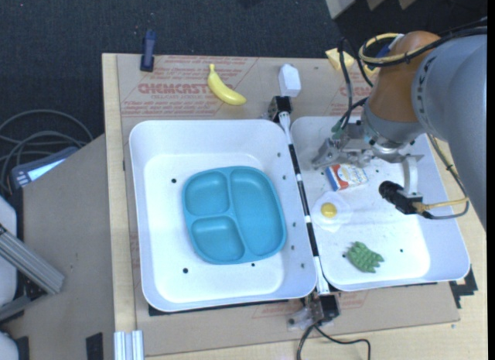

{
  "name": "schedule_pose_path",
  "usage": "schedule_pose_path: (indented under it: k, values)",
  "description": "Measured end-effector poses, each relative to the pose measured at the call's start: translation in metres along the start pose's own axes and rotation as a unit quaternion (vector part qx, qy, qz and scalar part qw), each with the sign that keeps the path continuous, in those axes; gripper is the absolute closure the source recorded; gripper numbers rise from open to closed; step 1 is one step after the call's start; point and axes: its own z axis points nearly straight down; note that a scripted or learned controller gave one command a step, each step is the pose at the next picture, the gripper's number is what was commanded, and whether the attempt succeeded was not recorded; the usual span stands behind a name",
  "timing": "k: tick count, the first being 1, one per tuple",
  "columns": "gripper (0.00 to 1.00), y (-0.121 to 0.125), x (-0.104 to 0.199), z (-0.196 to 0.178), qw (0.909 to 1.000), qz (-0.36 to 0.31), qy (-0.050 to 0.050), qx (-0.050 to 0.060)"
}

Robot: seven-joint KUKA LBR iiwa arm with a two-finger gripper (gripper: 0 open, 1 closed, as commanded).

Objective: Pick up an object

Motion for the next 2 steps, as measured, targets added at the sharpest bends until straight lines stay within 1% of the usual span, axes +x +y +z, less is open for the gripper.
schedule_pose_path:
  k: [1, 2]
  values:
    - [0.00, -0.013, -0.003, 0.000, 1.0000, 0.000, 0.000, 0.000]
    - [0.00, 0.038, -0.007, 0.002, 1.0000, 0.000, 0.000, 0.002]
